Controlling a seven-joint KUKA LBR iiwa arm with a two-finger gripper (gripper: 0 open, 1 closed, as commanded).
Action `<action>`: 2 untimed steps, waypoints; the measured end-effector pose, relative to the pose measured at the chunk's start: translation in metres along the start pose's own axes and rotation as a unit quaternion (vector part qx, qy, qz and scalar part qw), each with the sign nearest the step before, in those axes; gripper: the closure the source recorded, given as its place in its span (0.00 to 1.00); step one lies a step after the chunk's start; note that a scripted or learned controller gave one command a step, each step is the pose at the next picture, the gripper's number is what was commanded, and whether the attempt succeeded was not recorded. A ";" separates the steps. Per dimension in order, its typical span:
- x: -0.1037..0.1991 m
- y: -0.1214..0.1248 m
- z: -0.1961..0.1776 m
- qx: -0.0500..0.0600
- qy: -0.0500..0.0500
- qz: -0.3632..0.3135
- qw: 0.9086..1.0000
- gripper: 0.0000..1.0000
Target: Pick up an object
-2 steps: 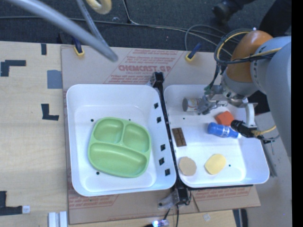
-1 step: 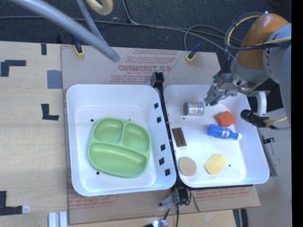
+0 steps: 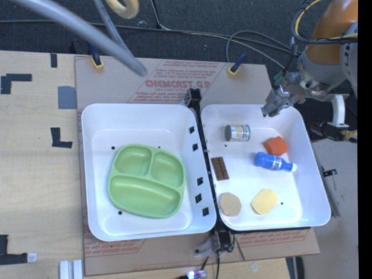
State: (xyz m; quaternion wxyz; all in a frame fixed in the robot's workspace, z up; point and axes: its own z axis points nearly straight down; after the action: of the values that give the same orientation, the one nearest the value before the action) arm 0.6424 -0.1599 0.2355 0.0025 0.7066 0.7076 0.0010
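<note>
The gripper [image 3: 272,108] is seen at the far right corner of the right bin [image 3: 311,173], hanging over its rim below the grey wrist and the orange band of the arm [image 3: 331,28]. Whether it is spread or closed cannot be told from this view, and nothing is seen held in it. The step in hand is judged to be the approach: no object has yet been reached.

Several candidates lie in the right bin. A small can [image 3: 238,132] on its side is nearest, just left and nearer of the gripper. An orange block [image 3: 276,145] lies to the right of the can, with a blue bottle [image 3: 274,162] on its side just beside it toward the near edge. A brown bar [image 3: 219,168] rests close to the divider, and a tan disc [image 3: 230,204] and a yellow piece [image 3: 264,201] lie at the near end, well apart from the gripper.

A descent into the bin over one chosen object would be called for next. The block and bottle lie close together, so a grasp there could be crowded; the bin wall stands close beside the gripper.

In the left bin [image 3: 93,156] a green divided plate [image 3: 147,181] is seen.
</note>
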 end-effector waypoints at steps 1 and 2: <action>0.000 0.001 -0.038 0.001 0.000 0.000 1.000 1.00; 0.059 -0.013 -0.038 0.003 0.002 -0.002 1.000 1.00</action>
State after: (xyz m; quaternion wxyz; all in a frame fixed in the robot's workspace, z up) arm 0.6294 -0.1006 0.2736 -0.0008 0.7050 0.7092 0.0000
